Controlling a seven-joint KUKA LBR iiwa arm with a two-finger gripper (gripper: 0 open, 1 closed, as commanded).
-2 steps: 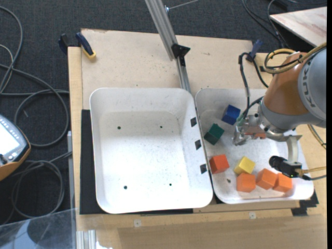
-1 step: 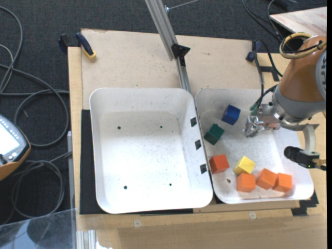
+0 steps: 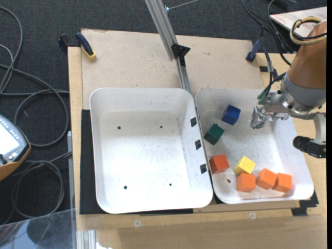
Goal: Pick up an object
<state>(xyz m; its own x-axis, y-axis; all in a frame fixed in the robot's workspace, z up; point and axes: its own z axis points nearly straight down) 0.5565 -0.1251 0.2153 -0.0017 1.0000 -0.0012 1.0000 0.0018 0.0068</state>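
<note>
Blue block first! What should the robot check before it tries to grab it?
1. Blue block in plain sight in the right bin: ok.
2. Room around it: ok; the green block sits apart.
3. Tool right above the block: not ok, it is off to the right.
4. Tool carrying nothing: cannot tell.
5. Other blocks out of the way: ok; the orange ones and the yellow block lie near the front.

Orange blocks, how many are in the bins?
4, all in the right bin near its front edge: one orange block by the divider, and three side by side at and. None look hidden.
</note>
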